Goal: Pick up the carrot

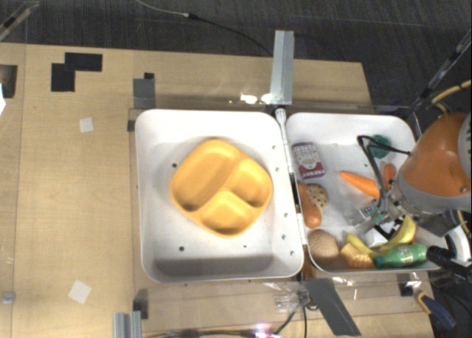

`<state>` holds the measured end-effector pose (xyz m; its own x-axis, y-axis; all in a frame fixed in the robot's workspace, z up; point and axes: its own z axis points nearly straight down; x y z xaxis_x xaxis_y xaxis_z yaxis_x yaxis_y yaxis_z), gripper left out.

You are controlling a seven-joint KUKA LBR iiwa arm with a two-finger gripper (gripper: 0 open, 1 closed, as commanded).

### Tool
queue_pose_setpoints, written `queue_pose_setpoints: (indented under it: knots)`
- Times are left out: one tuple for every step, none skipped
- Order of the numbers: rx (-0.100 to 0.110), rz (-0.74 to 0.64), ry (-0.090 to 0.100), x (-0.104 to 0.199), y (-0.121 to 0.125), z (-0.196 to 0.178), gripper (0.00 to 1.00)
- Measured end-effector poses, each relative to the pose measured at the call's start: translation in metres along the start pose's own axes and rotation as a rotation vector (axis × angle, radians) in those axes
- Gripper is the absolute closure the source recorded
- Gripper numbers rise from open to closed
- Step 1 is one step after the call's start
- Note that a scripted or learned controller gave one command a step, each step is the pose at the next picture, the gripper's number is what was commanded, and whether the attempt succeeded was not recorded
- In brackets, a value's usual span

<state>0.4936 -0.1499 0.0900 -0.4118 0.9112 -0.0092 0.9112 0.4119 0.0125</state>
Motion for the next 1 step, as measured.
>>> queue_pose_setpoints:
  knots:
    - [-0.001,0.276,-0.001,0.0450,0.0260,0.0000,1.00]
